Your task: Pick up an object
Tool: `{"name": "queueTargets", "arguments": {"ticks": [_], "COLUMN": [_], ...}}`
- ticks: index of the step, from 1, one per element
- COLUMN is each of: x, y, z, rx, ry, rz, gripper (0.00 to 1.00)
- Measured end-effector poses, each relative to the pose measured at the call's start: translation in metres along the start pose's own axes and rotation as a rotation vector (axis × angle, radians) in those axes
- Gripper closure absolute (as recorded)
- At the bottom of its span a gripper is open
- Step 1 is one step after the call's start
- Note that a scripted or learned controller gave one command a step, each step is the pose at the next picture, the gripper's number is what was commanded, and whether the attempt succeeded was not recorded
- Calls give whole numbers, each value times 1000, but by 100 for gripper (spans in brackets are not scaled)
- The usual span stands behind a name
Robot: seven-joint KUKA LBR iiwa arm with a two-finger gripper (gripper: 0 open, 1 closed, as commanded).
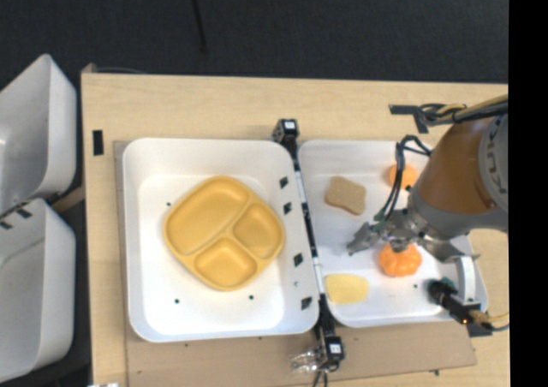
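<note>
In the right bin point(342, 154) lie a tan bread slice point(346, 195), a pale yellow oval piece point(347, 288) near the front wall, and an orange pumpkin-like object point(400, 262). A second orange object point(396, 175) peeks out at the back, partly hidden by the arm. My gripper point(385, 240) hangs low over the right bin, directly above and touching the top edge of the orange pumpkin-like object. The arm's orange band point(458, 171) covers the bin's right side.
The left bin point(141, 205) holds a yellow divided plate point(224, 231) with three compartments. Black clips point(285, 129) sit along the seam between the bins. Cables point(428, 113) loop behind the arm. White casings point(30, 128) stand at the far left.
</note>
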State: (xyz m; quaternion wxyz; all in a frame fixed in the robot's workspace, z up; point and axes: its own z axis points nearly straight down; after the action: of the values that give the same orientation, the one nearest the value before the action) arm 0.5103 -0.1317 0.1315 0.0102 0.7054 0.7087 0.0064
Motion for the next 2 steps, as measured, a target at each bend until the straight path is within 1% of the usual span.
{"name": "queueTargets", "arguments": {"ticks": [1,2], "x": [0,-12], "y": [-5,-5], "z": [-3,-56], "rx": [18,16], "ry": [6,3], "rz": [10,13], "gripper": [100,100]}}
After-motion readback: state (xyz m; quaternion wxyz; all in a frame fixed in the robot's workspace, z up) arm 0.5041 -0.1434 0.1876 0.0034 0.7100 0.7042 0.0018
